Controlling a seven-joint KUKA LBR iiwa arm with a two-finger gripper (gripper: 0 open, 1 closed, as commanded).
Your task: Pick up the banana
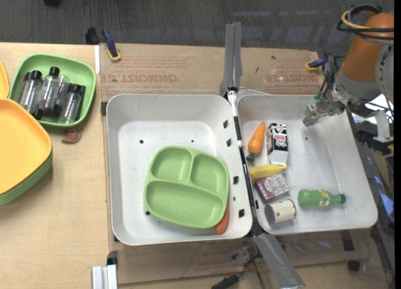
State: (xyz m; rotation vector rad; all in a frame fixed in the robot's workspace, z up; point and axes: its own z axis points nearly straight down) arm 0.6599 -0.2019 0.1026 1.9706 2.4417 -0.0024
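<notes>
The banana (267, 170) lies in the right bin (326, 222) near its left wall, long axis running left to right between the carrot (257, 137) and a purple packet (273, 186), well down-left of the gripper (311, 117), which holds nothing.

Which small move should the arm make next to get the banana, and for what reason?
Probably move the end effector toward the view's lower left, until it is above the banana. It is now near the right bin's far edge, well apart from the banana, which lies between the carrot and a purple packet.
</notes>
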